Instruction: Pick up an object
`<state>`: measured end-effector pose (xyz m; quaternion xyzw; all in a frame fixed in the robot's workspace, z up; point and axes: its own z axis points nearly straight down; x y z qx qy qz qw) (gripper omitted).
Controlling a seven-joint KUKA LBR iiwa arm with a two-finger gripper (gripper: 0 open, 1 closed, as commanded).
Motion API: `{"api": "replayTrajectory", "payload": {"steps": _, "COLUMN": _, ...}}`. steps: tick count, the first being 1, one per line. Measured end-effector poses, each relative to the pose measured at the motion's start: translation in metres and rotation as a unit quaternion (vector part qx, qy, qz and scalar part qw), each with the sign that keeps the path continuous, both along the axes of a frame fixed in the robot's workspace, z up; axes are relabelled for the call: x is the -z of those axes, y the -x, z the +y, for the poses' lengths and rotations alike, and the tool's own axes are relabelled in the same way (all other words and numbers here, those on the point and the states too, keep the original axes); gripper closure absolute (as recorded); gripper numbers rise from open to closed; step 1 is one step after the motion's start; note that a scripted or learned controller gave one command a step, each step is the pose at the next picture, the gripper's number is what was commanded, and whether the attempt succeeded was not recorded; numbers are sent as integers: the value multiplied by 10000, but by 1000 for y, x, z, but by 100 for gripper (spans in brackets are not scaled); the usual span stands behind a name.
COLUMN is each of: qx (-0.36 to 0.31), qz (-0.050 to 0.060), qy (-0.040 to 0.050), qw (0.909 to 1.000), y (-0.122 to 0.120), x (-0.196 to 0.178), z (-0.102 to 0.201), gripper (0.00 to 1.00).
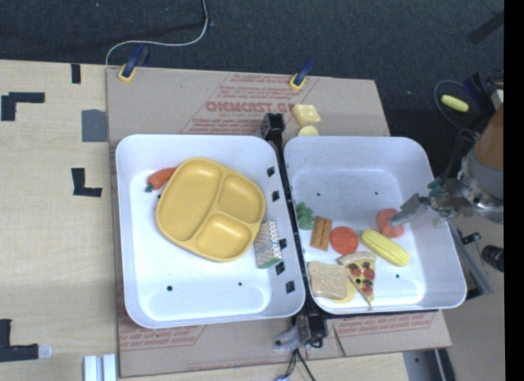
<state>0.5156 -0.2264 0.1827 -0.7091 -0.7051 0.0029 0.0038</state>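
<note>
Sandwich (331, 283), pizza (361, 274) at lower edge of right bin (360, 154). Claw (407, 212) right of centre, over red tomato (390, 222); fingers' spread unreadable. Tomato probably light, smooth, round; grip across middle.

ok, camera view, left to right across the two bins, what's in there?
Orange carrot → yellow divided plate → silvery packet → green piece → brown bar → red tomato slice → corn cob → gripper at the right bin's right side.
</note>
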Motion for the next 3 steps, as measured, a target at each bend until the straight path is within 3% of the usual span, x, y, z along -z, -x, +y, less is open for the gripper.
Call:
{"api": "replayTrajectory", "payload": {"steps": 1, "qx": -44, "qz": -52, "qy": 19, "qw": 10000, "y": -35, "x": 101, "z": 5, "gripper": 0}}
{"api": "replayTrajectory", "payload": {"steps": 2, "qx": -37, "qz": -73, "qy": 18, "qw": 10000, "y": -36, "x": 84, "z": 4, "gripper": 100}}
{"api": "replayTrajectory", "payload": {"steps": 3, "qx": -81, "qz": -93, "qy": 5, "qw": 9999, "y": -107, "x": 95, "z": 89, "gripper": 100}}
